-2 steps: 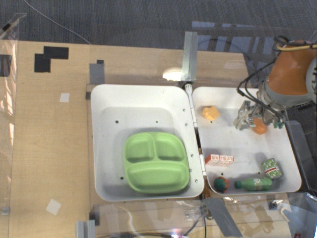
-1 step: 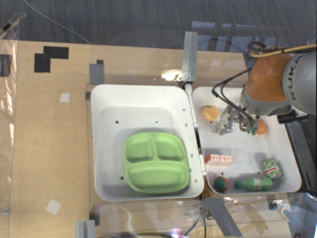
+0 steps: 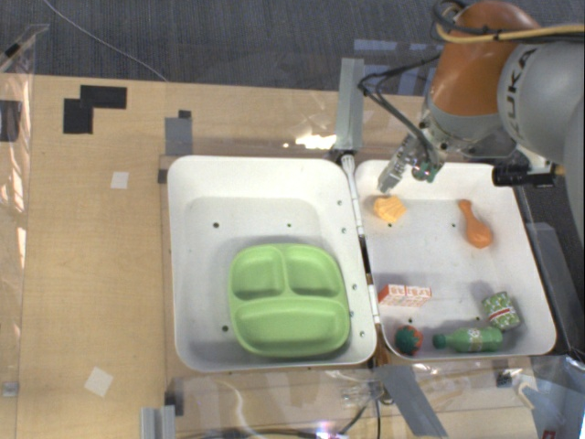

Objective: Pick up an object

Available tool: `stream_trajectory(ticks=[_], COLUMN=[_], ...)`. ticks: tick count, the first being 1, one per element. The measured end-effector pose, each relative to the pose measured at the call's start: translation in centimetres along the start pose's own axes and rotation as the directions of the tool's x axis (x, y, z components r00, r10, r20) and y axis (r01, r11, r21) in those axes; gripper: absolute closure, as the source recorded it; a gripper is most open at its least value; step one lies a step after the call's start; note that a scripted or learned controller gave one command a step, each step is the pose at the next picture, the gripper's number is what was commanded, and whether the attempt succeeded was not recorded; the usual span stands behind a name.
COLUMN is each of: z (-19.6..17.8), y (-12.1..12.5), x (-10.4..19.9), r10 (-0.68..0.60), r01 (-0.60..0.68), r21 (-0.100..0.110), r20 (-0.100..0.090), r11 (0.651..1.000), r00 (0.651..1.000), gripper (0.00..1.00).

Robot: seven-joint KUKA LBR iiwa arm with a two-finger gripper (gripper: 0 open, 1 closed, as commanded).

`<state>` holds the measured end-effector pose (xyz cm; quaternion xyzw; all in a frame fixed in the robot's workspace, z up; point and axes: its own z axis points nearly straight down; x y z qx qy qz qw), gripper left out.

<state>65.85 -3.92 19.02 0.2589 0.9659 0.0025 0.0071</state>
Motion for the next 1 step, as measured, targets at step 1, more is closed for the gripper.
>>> stream_trajectory(ticks=[1], z=[-0.25], y=[-3.13], x=[7.19], r10=[-0.238], r01=[0.238], r21=[0.003], r20=[-0.007], r11=[0.971], r00=[0.971], gripper=[1.0])
